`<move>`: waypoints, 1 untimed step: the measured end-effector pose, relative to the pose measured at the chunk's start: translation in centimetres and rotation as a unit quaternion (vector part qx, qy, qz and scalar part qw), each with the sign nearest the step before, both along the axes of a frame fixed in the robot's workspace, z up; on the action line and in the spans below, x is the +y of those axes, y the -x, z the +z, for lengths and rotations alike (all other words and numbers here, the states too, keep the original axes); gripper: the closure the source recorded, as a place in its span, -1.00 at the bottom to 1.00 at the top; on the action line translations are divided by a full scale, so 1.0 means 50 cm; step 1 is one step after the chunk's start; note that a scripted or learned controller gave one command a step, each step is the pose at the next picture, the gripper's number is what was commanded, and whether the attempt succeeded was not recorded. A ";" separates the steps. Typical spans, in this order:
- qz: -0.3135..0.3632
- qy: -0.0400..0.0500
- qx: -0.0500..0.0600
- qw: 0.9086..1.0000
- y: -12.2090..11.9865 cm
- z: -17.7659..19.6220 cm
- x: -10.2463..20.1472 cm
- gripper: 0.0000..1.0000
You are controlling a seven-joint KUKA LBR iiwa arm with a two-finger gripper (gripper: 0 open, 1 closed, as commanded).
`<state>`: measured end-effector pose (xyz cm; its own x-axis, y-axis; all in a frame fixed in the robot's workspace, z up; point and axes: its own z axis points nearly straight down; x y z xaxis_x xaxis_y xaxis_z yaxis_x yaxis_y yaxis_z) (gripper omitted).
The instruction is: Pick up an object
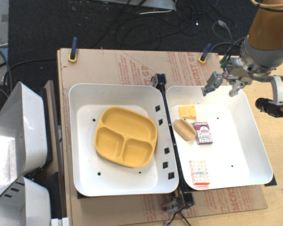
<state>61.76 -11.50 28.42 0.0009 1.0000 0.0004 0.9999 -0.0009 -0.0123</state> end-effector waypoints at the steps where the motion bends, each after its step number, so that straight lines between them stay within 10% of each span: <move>1: 0.001 0.001 -0.006 1.000 -0.003 0.015 0.001 -1.00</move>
